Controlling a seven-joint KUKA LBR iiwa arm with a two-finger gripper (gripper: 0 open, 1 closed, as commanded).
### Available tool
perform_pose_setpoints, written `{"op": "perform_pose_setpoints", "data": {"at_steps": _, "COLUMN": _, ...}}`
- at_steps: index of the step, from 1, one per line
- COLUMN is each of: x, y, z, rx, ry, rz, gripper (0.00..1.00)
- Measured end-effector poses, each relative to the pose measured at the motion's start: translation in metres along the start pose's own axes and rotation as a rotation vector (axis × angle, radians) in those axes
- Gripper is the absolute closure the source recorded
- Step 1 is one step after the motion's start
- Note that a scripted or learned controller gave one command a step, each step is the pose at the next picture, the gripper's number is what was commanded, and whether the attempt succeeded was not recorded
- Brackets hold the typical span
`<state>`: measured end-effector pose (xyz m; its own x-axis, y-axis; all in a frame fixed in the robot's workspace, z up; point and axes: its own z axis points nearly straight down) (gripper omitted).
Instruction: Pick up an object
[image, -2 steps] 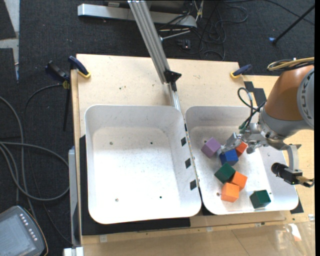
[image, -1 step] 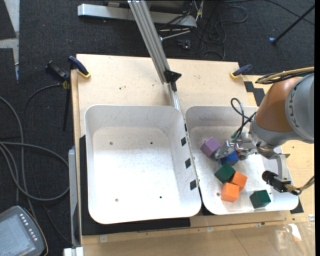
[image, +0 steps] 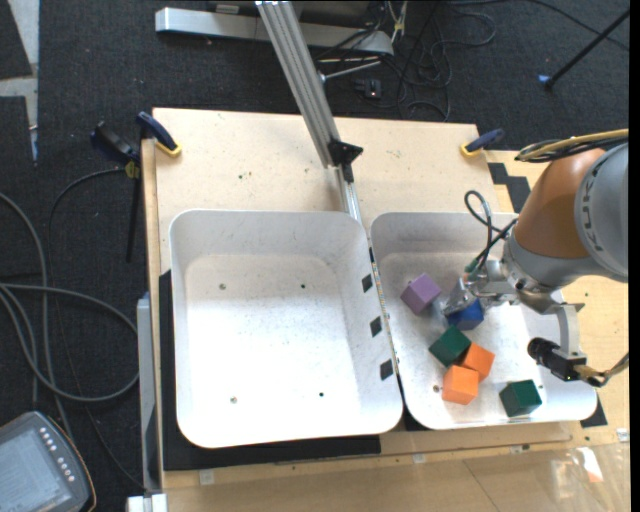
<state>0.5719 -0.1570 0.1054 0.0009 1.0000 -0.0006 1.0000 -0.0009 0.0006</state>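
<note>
Gripper (image: 466, 300) on matte blue cube (image: 467, 314)

Both bins (image: 270, 225) white, finely dark-speckled. Tabletop (image: 260, 160) pale tan with dark flecks. Right bin: purple cube (image: 421, 293) at 10 o'clock, blue cube (image: 465, 314) centre, dark green cube (image: 449, 346), two orange cubes (image: 461, 383) at 6 o'clock, second green cube (image: 520, 397) at 5 o'clock. Arm (image: 575, 220) grey, orange band. Floor (image: 70, 250) black carpet. Clamps (image: 158, 133) blue with yellow tips

Matt white plastic bins (image: 270, 225) sit on a speckled, pale wooden bench (image: 260, 150).
</note>
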Motion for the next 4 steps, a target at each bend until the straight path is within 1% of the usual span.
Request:
{"op": "perform_pose_setpoints", "data": {"at_steps": 1, "x": 0.005, "y": 0.009, "z": -0.058, "rx": -0.005, "ry": -0.001, "rz": -0.004, "gripper": 1.0}}
{"op": "perform_pose_setpoints", "data": {"at_steps": 2, "x": 0.01, "y": 0.009, "z": -0.121, "rx": -0.006, "ry": -0.001, "rz": -0.005, "gripper": 1.0}}
{"op": "perform_pose_setpoints", "data": {"at_steps": 3, "x": 0.01, "y": 0.01, "z": -0.141, "rx": -0.003, "ry": -0.001, "rz": -0.004, "gripper": 1.0}}
{"op": "perform_pose_setpoints", "data": {"at_steps": 4, "x": 0.057, "y": 0.008, "z": -0.146, "rx": 0.001, "ry": 0.002, "rz": -0.009, "gripper": 1.0}}
